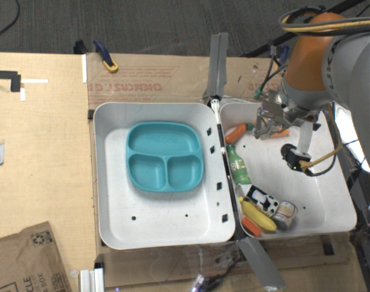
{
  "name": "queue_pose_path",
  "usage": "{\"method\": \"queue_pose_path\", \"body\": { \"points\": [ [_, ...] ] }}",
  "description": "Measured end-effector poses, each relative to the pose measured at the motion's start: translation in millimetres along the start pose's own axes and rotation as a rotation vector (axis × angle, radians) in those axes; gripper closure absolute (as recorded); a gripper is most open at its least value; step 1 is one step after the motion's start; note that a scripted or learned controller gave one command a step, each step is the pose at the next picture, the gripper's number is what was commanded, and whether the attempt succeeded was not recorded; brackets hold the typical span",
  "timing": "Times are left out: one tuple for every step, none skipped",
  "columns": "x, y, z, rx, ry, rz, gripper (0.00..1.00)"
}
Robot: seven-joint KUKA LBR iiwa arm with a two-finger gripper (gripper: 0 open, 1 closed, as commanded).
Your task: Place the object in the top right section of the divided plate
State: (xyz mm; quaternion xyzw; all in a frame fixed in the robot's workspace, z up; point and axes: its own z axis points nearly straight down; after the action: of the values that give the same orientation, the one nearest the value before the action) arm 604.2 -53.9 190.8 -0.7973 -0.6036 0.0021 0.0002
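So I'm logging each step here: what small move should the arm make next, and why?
Probably lower the gripper onto the carrot just left of it in the right bin: nothing visibly sits between its fingers, and the teal divided plate holds nothing.

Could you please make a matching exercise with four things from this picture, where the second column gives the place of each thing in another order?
Things:
1. divided plate
2. carrot
3. banana
4. green bottle

Places:
A. near the front corner of the right bin, beside a small can
B. in the middle of the left bin
C. along the left wall of the right bin, about halfway down
D. at the back of the right bin, just left of the pincer

Right pairs: 1-B, 2-D, 3-A, 4-C
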Motion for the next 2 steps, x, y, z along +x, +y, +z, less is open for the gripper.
{"method": "queue_pose_path", "body": {
  "points": [
    [-0.6, 0.1, -8.1, 0.002, -0.002, -0.001, 1.0],
    [33.2, -64.2, 0.3, 0.001, 0.001, -0.024, 1.0]
  ]
}}
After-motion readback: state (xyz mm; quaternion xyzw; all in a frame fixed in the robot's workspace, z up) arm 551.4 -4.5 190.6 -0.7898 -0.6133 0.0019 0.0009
